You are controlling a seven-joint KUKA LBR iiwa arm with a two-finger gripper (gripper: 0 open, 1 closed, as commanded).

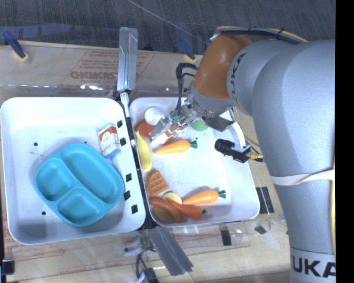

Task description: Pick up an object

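My gripper [168, 127] reaches down into the back left part of the right bin [239, 175], just above a carrot [173, 147]. Right beside the fingers lie a white egg-like object [153, 115], a red piece [145, 128] and a green item [199, 123]. A yellow banana [144, 152] lies along the bin's left wall. At the front are a waffle [156, 183], a second carrot [202, 197], a sausage [176, 210] and a pale round piece [172, 198]. The arm hides whatever lies under the wrist.
The left bin [23, 158] holds a blue divided plate [78, 183] and a small red and white carton [109, 140] near the dividing wall. A black part [226, 147] of the arm hangs over the right bin's right side.
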